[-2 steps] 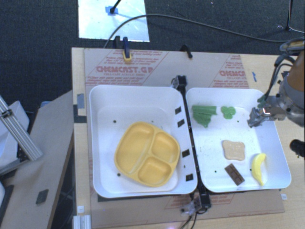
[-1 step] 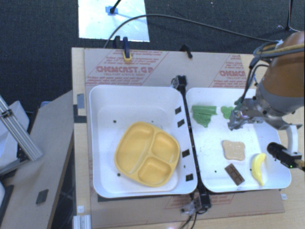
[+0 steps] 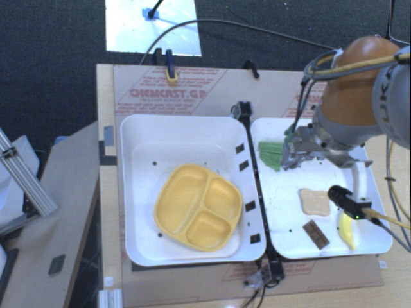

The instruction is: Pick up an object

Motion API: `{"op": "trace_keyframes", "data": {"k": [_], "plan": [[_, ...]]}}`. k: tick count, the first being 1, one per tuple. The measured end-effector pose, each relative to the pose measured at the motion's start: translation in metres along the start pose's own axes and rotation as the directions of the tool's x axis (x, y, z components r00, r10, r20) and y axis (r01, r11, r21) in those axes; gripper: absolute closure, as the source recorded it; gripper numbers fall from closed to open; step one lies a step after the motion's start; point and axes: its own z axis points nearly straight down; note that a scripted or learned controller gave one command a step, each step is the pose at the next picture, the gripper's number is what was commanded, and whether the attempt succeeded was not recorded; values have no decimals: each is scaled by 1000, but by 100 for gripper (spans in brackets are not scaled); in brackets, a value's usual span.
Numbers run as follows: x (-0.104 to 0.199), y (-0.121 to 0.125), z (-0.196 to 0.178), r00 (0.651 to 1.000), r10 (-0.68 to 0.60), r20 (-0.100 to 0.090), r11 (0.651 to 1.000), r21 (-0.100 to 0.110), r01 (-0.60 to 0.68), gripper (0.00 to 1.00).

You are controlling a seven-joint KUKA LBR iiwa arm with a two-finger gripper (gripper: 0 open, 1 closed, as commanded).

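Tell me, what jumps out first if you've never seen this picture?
The bright yellow plastic tray with three compartments lies in the left white bin. The big grey robot arm with its orange band reaches into the right white bin, its gripper right beside a green ridged object at the bin's far end.

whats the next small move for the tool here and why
Probably a short, straight descent onto the green object. The tool sits right at that object's right edge in the right bin, so it is the nearest target; the toast-like piece, brown bar and banana lie farther off.
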Motion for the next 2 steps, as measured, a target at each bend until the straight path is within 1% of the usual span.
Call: {"op": "trace_keyframes", "data": {"k": [1,2], "plan": [[47,8,0,1000,1,0,1000,0,-1,100],[98,1,5,1000,0,-1,1000,1,0,100]]}}
